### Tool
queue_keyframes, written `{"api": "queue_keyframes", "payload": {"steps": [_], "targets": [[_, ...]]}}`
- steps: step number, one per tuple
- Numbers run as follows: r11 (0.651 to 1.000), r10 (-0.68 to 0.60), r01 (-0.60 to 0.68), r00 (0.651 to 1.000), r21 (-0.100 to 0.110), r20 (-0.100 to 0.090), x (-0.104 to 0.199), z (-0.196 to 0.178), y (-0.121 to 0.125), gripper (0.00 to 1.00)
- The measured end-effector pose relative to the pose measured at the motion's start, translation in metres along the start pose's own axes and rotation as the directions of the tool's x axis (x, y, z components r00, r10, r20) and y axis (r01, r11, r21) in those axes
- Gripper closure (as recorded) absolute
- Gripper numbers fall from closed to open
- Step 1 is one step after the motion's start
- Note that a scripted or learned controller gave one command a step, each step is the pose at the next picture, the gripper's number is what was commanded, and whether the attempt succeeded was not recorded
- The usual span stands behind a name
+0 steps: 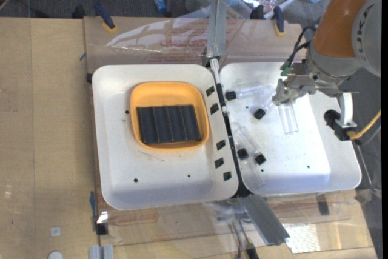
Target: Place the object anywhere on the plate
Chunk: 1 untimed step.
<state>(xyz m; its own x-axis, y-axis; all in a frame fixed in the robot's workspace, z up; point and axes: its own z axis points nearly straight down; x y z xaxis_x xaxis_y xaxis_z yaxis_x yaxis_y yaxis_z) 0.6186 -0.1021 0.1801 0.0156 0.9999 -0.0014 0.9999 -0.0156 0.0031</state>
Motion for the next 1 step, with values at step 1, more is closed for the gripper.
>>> {"api": "queue_keyframes", "payload": {"steps": [1], "targets": [[0.991, -0.135, 0.135, 0.991, -0.002, 0.001, 0.0277, -0.0056, 0.0355, 1.0]]}}
